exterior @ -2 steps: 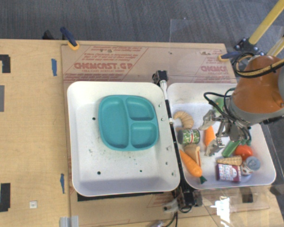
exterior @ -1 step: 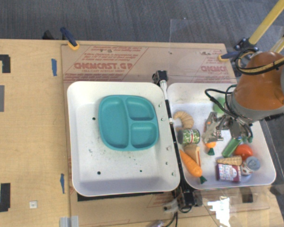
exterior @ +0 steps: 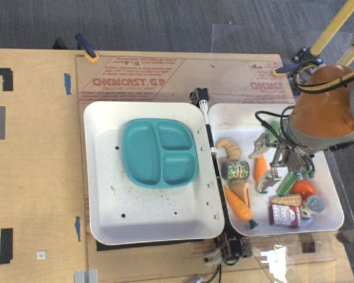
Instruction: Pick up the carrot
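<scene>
- We see a teal divided plate (exterior: 160,152) lying in the left bin (exterior: 100,211), left of centre in the frame.
- In the right bin (exterior: 336,214), a carrot (exterior: 238,204) lies near the lower left wall, its long axis slanting from upper left to lower right, the green stub end pointing to the lower right.
- A second orange piece (exterior: 260,168) stands nearly upright in the frame, just left of the pincer (exterior: 277,171).
- We find the pincer low in the right bin among the clutter, its metal fingers close to that orange piece; we cannot tell how far it is open, nor whether it grips anything.
- The slanted carrot lies to the lower left of the pincer, apart from it.
</scene>
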Motion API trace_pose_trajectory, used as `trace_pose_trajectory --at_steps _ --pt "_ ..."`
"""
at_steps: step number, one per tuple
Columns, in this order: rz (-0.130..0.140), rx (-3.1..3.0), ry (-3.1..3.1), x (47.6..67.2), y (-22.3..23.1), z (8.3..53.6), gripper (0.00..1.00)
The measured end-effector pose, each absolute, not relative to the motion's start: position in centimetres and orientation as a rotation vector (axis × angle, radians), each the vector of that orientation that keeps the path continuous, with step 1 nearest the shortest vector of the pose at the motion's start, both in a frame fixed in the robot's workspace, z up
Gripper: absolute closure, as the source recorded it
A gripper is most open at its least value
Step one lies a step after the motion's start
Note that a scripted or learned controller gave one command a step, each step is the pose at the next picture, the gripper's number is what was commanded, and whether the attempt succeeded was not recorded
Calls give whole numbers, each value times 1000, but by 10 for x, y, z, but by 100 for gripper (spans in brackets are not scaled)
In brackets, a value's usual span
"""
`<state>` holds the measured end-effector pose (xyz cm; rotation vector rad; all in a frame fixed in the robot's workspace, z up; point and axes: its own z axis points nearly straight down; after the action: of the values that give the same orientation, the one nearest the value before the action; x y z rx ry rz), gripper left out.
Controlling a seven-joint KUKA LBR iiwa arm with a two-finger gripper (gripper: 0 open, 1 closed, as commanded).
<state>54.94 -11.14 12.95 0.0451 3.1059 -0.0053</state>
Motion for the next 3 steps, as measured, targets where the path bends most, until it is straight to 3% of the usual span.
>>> trace_pose_trajectory --at_steps 1,2,3 --pt "2 440 3097 567 -121 90 0" --pt "1 436 3084 571 -121 104 100" --pt "-1 447 3103 523 -142 144 100"
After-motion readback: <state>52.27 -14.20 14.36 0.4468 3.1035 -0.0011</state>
